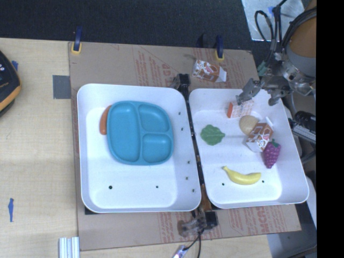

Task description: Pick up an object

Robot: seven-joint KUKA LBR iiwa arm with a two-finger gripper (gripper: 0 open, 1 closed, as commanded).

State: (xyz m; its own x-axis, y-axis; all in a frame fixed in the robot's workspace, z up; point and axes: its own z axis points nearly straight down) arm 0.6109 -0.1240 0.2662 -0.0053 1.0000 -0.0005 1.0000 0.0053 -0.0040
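Observation:
My gripper (262, 94) hovers over the far right corner of the right bin (287, 190). Its two dark fingers are spread open with nothing between them. Just below and left of the fingers lie a small red and white piece (235, 109) and a beige round object (248, 123). Beside those sit a red and white carton (260, 136) and a purple bunch of grapes (271, 153). A green leaf (213, 135) lies at the bin's left side. A yellow banana (242, 176) rests near its front.
The left bin (91, 187) holds a blue divided plate (141, 132) with an orange object (103, 120) partly tucked under its left edge. A red and white packet (208, 71) lies on the cardboard beyond the bins. Cables and arm hardware crowd the upper right.

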